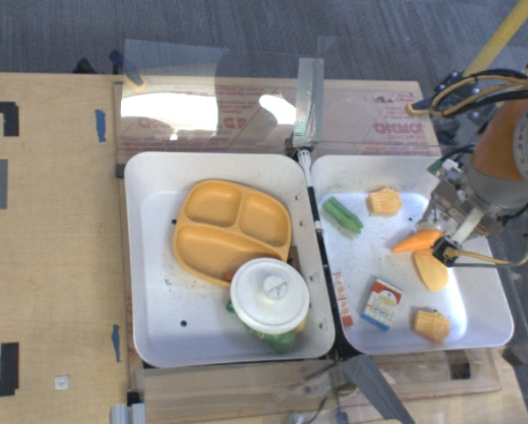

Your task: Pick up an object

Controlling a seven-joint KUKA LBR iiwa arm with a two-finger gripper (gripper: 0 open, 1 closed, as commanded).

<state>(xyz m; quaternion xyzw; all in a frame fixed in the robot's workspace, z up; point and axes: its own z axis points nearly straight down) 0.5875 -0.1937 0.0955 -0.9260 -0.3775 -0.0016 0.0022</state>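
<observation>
My gripper (pixel 438 222) hangs over the right side of the right bin (pixel 485 325), reaching in from the right. An orange carrot (pixel 416 242) lies or hangs just below it, its thick end right at the gripper's tip and its point facing left. Whether the carrot is touched or held I cannot tell. A flat yellow piece (pixel 432 273) lies just below the carrot. A yellow corn chunk (pixel 384 202) sits up and to the left, and a second corn chunk (pixel 431 325) rests near the bin's front.
A green pod (pixel 343 215) lies at the right bin's left side, with a small red, white and blue box (pixel 381 305) in front. The left bin (pixel 145 263) holds a yellow divided plate (pixel 231 228) and a white lidded cup (pixel 269 296).
</observation>
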